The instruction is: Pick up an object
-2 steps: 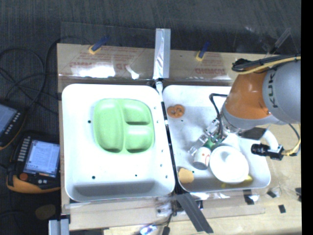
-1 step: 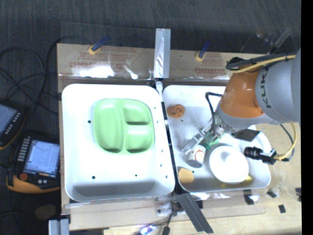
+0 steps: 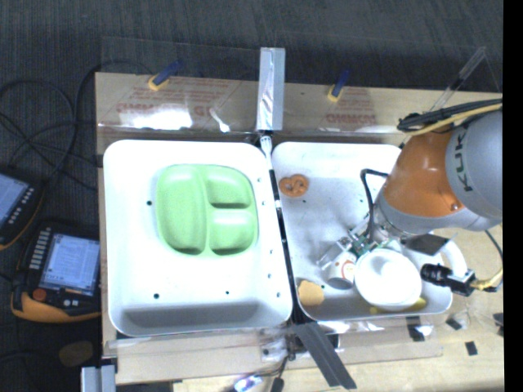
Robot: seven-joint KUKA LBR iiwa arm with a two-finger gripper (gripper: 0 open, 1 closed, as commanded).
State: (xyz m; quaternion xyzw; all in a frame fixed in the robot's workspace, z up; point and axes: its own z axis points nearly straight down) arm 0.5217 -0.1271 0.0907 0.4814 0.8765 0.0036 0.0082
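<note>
My gripper [image 3: 341,253] is low in the right bin [image 3: 327,162], near its middle, pointing toward the front left. Right by its tip lie a small round red-and-white item [image 3: 346,270] and a white bowl [image 3: 384,278]. A tan rounded object [image 3: 310,291] rests at the bin's front left corner. A brown ring-shaped piece [image 3: 293,185] sits near the back left. A yellow sliver [image 3: 417,303] peeks out from under the bowl. The arm's orange band [image 3: 421,178] hides the bin's right part.
The left bin [image 3: 131,284] carries a green divided plate [image 3: 205,208]. A ridge between the bins [image 3: 278,219] separates them. Black cables [image 3: 445,114] run along the arm at the back right. Tablets lie off the bench at far left.
</note>
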